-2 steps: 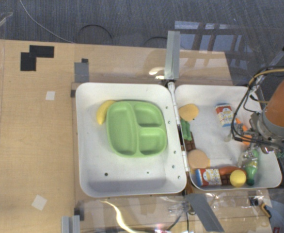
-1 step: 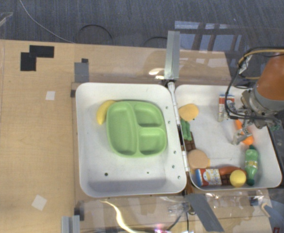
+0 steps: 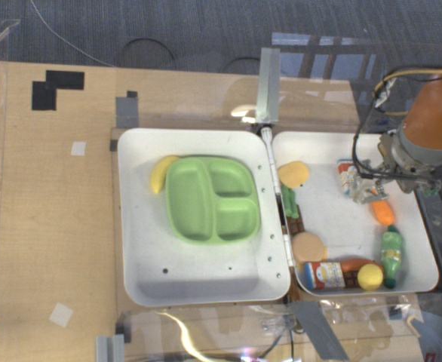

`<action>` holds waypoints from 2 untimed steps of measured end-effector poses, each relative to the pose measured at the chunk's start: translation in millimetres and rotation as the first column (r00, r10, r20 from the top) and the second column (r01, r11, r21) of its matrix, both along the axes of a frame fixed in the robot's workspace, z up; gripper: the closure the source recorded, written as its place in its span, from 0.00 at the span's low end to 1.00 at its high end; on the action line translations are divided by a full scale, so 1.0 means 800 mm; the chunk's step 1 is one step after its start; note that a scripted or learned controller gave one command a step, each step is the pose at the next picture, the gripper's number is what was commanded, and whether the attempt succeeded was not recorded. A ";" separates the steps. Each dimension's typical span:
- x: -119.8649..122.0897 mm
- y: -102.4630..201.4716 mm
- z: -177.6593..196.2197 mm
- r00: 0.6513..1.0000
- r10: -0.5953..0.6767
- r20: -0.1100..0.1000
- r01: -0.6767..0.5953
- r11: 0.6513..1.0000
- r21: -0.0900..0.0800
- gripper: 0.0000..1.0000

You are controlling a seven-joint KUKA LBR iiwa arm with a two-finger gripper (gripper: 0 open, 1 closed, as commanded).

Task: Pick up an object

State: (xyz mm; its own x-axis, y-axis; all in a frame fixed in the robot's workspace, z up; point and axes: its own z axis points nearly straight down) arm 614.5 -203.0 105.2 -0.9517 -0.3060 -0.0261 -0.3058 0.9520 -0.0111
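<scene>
Beside the right bin's [image 3: 432, 274] far right corner, the grey arm [image 3: 432, 123] with its orange band hangs over the bin's upper right part. Its gripper [image 3: 366, 191] reaches down toward a small red-and-white packet [image 3: 347, 178] lying near that bin's back wall, and whether the fingers are spread or pressed together cannot be told, since the wrist and cables hide them. No object can be seen between them.

Just in front of the gripper, toward the bin's right wall, lies an orange carrot-like piece [image 3: 384, 213]. Nearer the bin's front right corner stands a green bottle [image 3: 391, 253], and touching it on the left is a yellow lemon [image 3: 369, 276]. A red-labelled bottle [image 3: 333, 274] lies on its side along the bin's front wall, just left of the lemon. Behind that bottle, against the bin's left wall, rests a tan round bun [image 3: 308, 246]. Farther back along the same wall sits a yellow-orange rounded piece [image 3: 293, 174].

Left of the right bin, sharing a divider with it, is the left bin [image 3: 142, 270]. It carries a green compartment tray [image 3: 212, 199], and a yellow banana [image 3: 159, 173] lies against the tray's far left edge. Both bins rest on the wooden desk [image 3: 47, 225].
</scene>
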 end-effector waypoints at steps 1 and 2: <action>-0.001 0.000 -0.001 1.000 0.000 -0.002 0.000 1.000 0.001 0.00; -0.062 -0.003 -0.019 0.999 -0.039 -0.014 0.039 0.999 0.001 0.00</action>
